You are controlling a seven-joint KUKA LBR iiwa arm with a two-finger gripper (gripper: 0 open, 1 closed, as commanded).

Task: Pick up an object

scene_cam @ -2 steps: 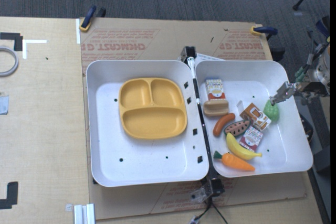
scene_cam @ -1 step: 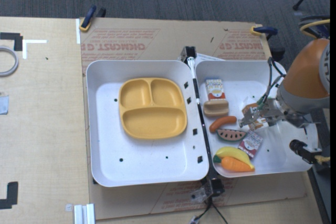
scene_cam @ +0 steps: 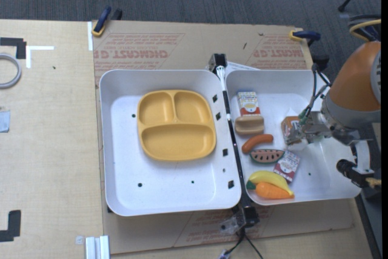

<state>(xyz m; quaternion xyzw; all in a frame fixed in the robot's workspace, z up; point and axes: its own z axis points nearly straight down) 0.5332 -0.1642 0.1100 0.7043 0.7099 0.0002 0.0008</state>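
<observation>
The cardboard (scene_cam: 200,45) under the bins carries red print, upside down from this view; it appears to read "CHEMAST" twice, though the letters are small. A small carton (scene_cam: 248,102) in the right bin (scene_cam: 327,185) has a red-and-white label whose writing is too small to read, and a packet (scene_cam: 287,165) with a dark red print lies lower down, also unreadable.

The left bin (scene_cam: 121,179) is shallow white plastic with rounded corners and holds a yellow plate (scene_cam: 177,124), smooth and divided into three compartments.

In the right bin the toy foods sit in a loose column just beside the dividing wall. Below the carton is a bun (scene_cam: 249,125), tan and rounded, its long axis running left to right. Under it a sausage (scene_cam: 257,142) is reddish-orange and tilts up toward the right. A melon slice (scene_cam: 267,156), a red wedge with a green rim, lies beside the packet. A banana (scene_cam: 267,178) and a carrot (scene_cam: 273,191) touch each other near the bin's front edge, both lying roughly left to right, the carrot's green end to the left.

The gripper (scene_cam: 297,132) is low in the right bin, right of the sausage, over a small brownish item that I cannot identify. Whether its fingers are spread or closed, and whether it has hold of anything, cannot be told.
</observation>
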